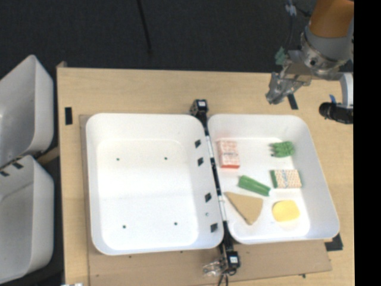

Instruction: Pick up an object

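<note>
Camera view: gripper (278,94) above counter (149,91), beyond right bin's (309,133) 12 o'clock rim; jaws' state unclear.

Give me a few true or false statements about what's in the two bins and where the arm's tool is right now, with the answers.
1. The yellow piece lies in the right bin. True.
2. The left bin holds the small red and white box. False: the red and white box lies in the right bin, near the divider.
3. The tool is up over the bench beyond the right bin's far edge, not inside a bin. True.
4. The tan wedge is clamped in the tool. False: it lies on the right bin's floor, near the front edge.
5. The green stick lies between the red and white box and the tan wedge. True.
</note>
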`<action>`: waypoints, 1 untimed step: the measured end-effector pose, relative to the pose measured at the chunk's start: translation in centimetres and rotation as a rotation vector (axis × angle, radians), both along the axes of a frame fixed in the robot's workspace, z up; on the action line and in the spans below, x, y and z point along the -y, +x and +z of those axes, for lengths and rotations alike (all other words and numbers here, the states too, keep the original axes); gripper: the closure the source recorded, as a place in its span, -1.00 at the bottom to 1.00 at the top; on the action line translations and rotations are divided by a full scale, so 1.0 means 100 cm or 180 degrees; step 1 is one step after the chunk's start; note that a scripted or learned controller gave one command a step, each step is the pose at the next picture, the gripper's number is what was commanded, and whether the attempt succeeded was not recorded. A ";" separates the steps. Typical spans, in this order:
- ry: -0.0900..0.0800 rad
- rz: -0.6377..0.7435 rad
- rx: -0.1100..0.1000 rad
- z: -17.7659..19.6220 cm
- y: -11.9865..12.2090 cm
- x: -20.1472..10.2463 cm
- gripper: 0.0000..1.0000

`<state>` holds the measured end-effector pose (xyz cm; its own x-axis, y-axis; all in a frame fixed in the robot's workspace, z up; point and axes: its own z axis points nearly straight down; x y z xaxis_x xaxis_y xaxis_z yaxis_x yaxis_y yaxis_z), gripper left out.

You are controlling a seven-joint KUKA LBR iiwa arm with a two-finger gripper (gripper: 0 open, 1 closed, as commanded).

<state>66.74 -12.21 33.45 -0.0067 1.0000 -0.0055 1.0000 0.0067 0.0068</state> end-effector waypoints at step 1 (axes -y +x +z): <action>0.0017 0.0005 0.0013 0.077 -0.001 -0.057 1.00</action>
